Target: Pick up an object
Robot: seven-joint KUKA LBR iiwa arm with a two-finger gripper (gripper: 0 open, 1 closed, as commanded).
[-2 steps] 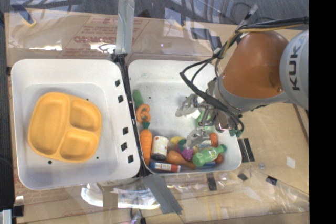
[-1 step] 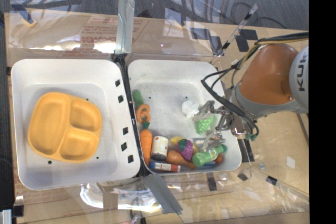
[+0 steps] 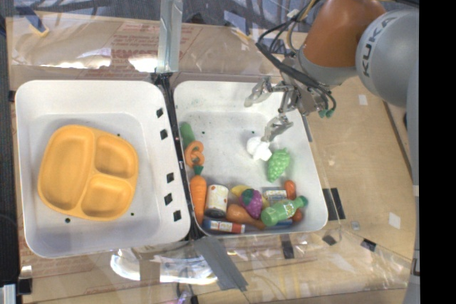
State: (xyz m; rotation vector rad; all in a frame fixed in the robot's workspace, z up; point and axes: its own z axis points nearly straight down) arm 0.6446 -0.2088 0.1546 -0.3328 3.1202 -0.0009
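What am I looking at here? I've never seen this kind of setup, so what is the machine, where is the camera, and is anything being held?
One camera looks down at a slant on a bench with two white bins. The grey-and-orange robot arm reaches in from the right, and its gripper hangs over the right bin. That bin holds toy food: green grapes, a carrot, a green bottle and more. The left bin holds a yellow divided plate. Nothing visibly sits between the fingers.
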